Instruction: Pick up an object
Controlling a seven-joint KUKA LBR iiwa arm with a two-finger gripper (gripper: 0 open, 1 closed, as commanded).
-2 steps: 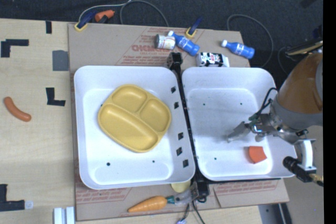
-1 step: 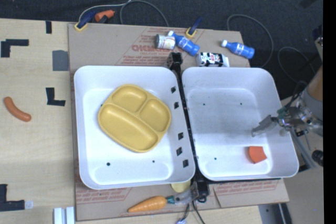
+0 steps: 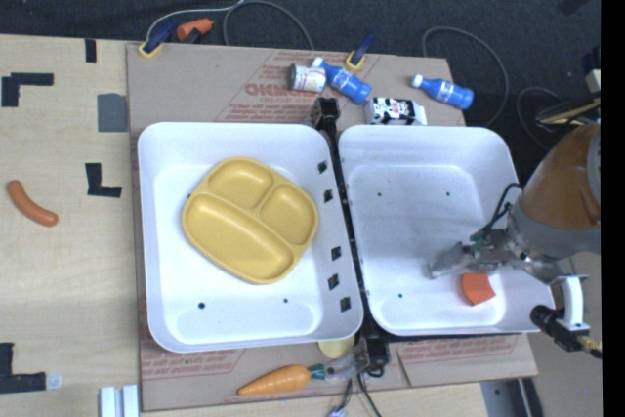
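You can't read the jaws here, so treat their state as unknown; the gripper (image 3: 451, 263) sits low in the right bin (image 3: 420, 161), just beside the small orange block (image 3: 478, 288). Nothing looks lifted yet, so by my reading the pick remains to be done. The left bin (image 3: 166, 171) holds a yellow divided plate (image 3: 252, 219). Around the bins the cardboard bench (image 3: 195, 83) carries bottles (image 3: 348, 82) and a toy carrot (image 3: 274, 381).

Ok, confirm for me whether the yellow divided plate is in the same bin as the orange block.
No, the yellow divided plate lies in the left bin, while the orange block sits in the right bin.
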